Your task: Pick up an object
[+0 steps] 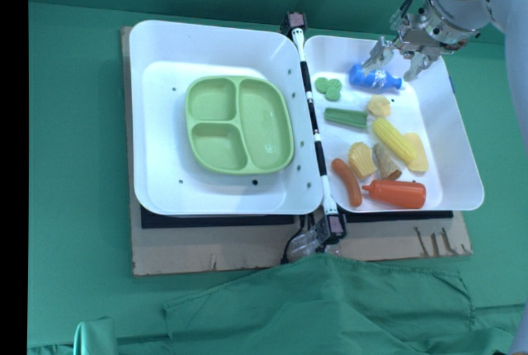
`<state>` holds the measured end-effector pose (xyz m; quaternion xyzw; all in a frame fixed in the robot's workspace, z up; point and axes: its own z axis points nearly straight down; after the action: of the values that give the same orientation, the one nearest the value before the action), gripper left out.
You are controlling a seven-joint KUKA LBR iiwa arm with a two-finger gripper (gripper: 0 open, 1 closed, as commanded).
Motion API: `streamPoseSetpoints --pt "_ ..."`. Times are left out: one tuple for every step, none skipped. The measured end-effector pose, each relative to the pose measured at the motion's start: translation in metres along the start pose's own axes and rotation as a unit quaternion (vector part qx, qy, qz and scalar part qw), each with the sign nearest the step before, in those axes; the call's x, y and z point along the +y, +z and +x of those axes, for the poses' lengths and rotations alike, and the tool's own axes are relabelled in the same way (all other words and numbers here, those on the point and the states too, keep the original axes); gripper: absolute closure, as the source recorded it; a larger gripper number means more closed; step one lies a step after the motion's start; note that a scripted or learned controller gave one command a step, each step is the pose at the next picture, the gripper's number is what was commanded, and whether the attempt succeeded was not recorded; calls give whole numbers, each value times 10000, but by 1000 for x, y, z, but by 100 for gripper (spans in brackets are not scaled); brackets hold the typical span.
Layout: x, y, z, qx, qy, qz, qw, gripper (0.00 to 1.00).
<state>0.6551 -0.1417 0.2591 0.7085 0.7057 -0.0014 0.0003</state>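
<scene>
My gripper (394, 63) hangs over the far part of the right bin (452, 120), its fingers spread open just above a blue toy bottle (374, 79) that lies on the bin floor. Nothing sits between the fingers. Below the bottle lie a green pea cluster (328, 86), a green vegetable stick (346, 117), a small yellow piece (379, 106), a corn cob (393, 139), a yellow wedge (417, 153), a ridged yellow piece (361, 158), a tan piece (386, 163), a sausage (346, 182) and a red ketchup bottle (397, 193).
The left bin (165, 56) holds a light green divided plate (239, 124). A black and white rail (312, 118) separates the bins. Green cloth (330, 308) bunches at the front edge of the bench.
</scene>
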Motion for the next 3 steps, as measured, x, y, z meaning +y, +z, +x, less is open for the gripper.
streamPoseSetpoints --pt "-5 42 3 1 -5 -5 10000 0" --pt "-2 76 2 -5 -7 -47 10000 0" --pt "0 58 0 -24 5 -114 9999 100"
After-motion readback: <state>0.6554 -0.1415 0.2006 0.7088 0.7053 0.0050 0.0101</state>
